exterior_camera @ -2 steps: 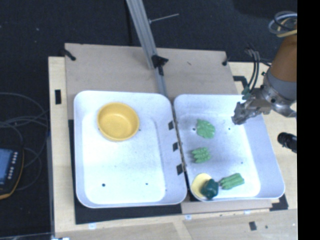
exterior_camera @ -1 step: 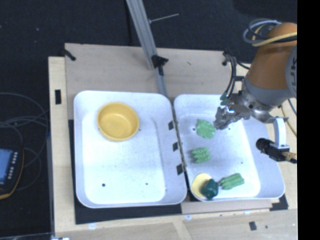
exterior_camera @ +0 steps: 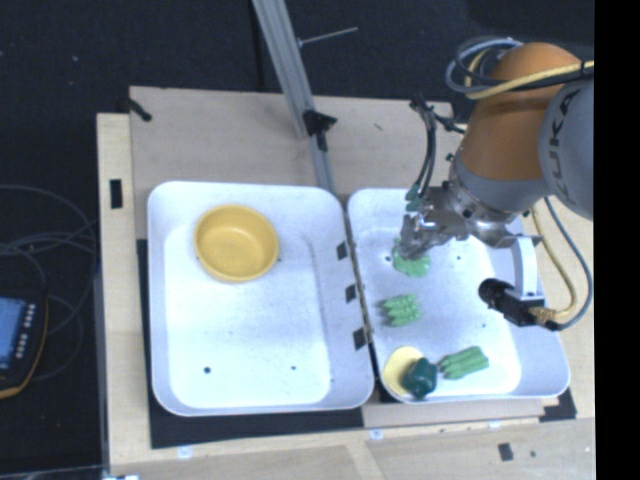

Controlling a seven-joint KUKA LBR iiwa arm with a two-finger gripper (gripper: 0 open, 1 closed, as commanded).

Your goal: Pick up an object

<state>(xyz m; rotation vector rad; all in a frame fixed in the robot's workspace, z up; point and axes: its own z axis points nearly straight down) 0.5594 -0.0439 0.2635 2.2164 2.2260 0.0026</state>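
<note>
Hidden, cropped and unclear parts of the bench scene

The fingertips of the gripper (exterior_camera: 413, 251) are lost against the green object (exterior_camera: 410, 264) below them, so it cannot be told whether they are closed on it, and the top of that object is covered by the gripper. The arm (exterior_camera: 520, 128) is cut off toward the right side of the view. The small yellow cup (exterior_camera: 397, 367) is partly covered by a dark teal object (exterior_camera: 421, 376), whose shape is too small to be made out. A device with a blue screen (exterior_camera: 15, 340) is cropped by the left edge, and the metal pole (exterior_camera: 285, 58) is cut by the top edge.
</note>
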